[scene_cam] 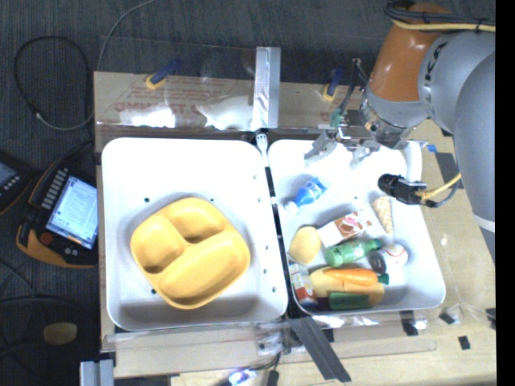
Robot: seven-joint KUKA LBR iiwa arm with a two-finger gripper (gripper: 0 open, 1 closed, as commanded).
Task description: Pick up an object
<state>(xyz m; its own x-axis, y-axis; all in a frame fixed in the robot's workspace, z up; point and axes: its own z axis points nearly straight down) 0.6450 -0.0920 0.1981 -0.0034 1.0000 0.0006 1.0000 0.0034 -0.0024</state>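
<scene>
My gripper (337, 149) hangs over the back of the right bin (422, 240), its two fingers spread open with nothing between them. In front of it lies a small blue and white packet (309, 190). Further forward sit a pale yellow lemon-like fruit (305, 244), a white and red carton (348, 228), a green bottle (352, 253), an orange carrot (360, 277), a yellow banana-like piece (326, 281) and a dark green item (354, 300). A tan bread-like stick (385, 213) lies at the right.
The left bin (121, 167) holds a yellow three-part plate (190, 250). A metal bar (266, 87) stands behind the wall between the bins. Clear plastic sheeting and blue clamps (163, 72) sit on the board behind. A pendant (66, 215) lies off the bench at the left.
</scene>
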